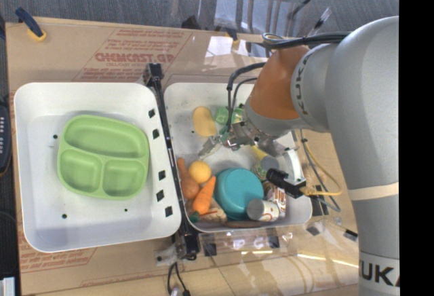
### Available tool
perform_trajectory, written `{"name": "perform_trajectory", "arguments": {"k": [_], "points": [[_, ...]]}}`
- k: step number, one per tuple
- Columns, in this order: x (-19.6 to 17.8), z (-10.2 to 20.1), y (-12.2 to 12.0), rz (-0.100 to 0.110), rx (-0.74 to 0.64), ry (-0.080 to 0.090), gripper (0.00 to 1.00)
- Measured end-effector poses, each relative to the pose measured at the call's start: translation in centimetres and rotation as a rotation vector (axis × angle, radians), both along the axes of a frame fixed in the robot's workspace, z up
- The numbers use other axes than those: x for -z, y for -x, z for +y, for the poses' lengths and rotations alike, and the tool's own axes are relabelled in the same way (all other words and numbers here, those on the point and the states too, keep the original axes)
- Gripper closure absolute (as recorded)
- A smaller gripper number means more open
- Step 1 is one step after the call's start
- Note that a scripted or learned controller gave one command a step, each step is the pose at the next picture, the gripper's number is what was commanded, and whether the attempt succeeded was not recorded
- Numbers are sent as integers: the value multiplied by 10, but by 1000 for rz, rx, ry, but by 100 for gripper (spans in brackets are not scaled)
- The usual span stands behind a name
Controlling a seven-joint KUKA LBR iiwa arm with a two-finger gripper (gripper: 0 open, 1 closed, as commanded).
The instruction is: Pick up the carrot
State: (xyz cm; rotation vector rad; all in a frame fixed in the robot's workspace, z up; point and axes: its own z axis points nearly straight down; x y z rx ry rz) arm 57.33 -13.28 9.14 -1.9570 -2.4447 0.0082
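The arm (339, 84) is reaching in from the right and hanging over the right bin (178, 101), and the step in hand looks like the approach, with the grasp not yet made. The tool (218, 141) is sitting low over the middle of that bin, its two thin fingers (207, 147) spread apart in a V and pointing down and toward the left, with nothing between them. The carrot (204, 197) is lying in the near left corner of the right bin, slanted, its narrow end pointing up toward a small yellow ball (199, 171) and its side crowded by a teal bowl (239, 193) on the right; another orange piece (186, 182) is lying along the bin wall just beside it. The tool is standing near the carrot but apart from it, beyond the yellow ball. As a judgement, the next move is calling for a shift toward the near corner, a turn of the wrist so the fingers straddle the carrot across its width, and a descent into the tight gap between ball, bowl and wall. The left bin (27, 152) is holding a green divided plate (103, 155), and both bins are resting on the worktop (102, 50).
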Motion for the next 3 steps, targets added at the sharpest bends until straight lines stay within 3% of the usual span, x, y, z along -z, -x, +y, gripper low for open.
{"name": "perform_trajectory", "arguments": {"k": [1, 2, 3], "points": [[-12, -1, -1, 3, -7, 4, 100], [0, 29, 89, -1, -75, -4, 100], [-102, 105, 77, -8, 99, 2, 100]]}}
